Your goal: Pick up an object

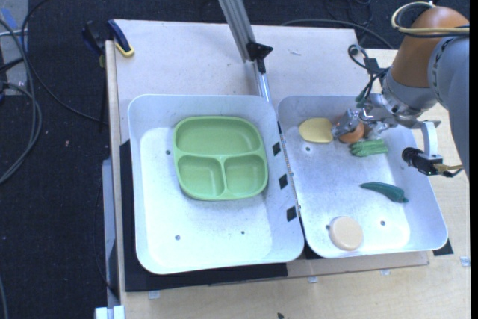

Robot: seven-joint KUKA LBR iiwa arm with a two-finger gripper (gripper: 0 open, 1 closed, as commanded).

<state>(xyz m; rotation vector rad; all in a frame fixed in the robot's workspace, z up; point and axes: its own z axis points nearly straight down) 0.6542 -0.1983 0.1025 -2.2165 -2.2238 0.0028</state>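
My gripper (352, 123) is low over the back of the right bin (418, 231), right at a small orange-brown object (349, 134). A yellow rounded piece (316, 131) lies just left of it. A light green piece (370, 149) rests just in front of the gripper. Further forward lies a dark green pepper-like piece (385, 191), and a beige round object (346, 233) sits near the bin's front edge. Whether the orange-brown object is between the fingers is not visible.
The left bin (149, 235) holds a light green divided plate (221, 158). A slanted metal pole (231, 0) rises behind the bins. The grey arm with its orange band (422, 48) comes in from the right.
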